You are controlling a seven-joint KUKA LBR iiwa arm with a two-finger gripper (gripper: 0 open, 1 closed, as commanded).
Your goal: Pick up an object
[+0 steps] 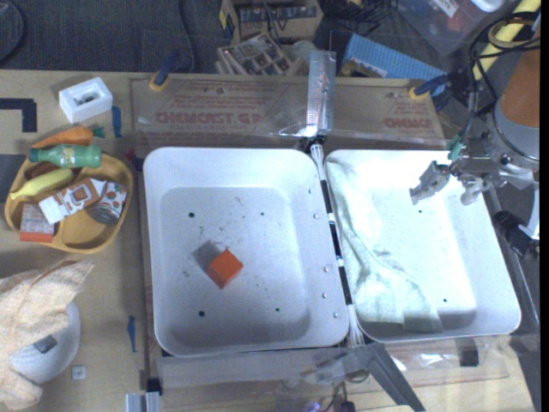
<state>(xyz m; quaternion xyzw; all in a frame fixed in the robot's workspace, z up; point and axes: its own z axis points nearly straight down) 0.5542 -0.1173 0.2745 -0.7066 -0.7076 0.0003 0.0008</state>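
- Camera view is showing our gripper [446, 183] hanging over the right bin [480, 264], fingers spread, gripping nothing.
- We are judging the orange block [226, 268] (left bin [171, 230]) well to its left.
- A white cloth [369, 256] is lying in the right bin.

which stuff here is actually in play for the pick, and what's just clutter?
In play:
- orange block in the left bin
- white cloth in the right bin
- claw, above the right bin

Clutter:
- yellow bowl of toy food
- green bottle
- small white box
- crumpled fabric
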